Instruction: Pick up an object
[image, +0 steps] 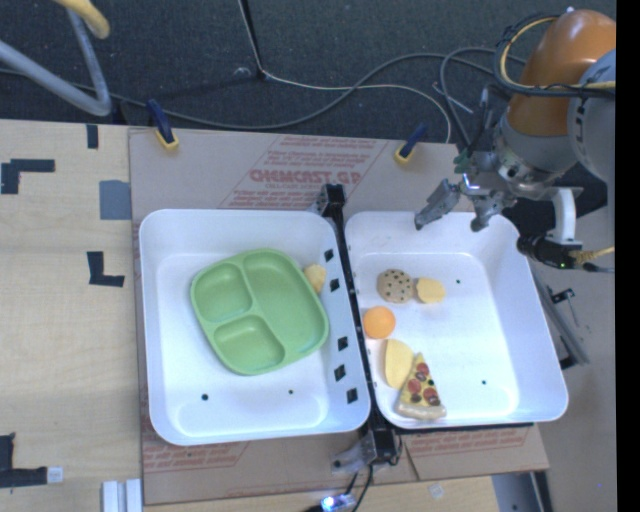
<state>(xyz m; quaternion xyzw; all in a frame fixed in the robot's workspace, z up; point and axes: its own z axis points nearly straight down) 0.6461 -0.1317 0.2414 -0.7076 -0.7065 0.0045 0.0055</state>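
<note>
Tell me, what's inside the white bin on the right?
The right bin holds a cookie, a small yellow round piece, an orange ball, a yellow wedge and a pizza slice. Nothing looks covered.

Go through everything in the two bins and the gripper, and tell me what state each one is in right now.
gripper: open, holding nothing, above the right bin's far rim
green tray: flat in the left bin, compartments bare
small yellow piece: left bin, at the tray's right edge
cookie: flat, right bin
yellow round: beside the cookie
orange ball: resting, untouched
yellow wedge: flat
pizza slice: flat, by the wedge
</note>
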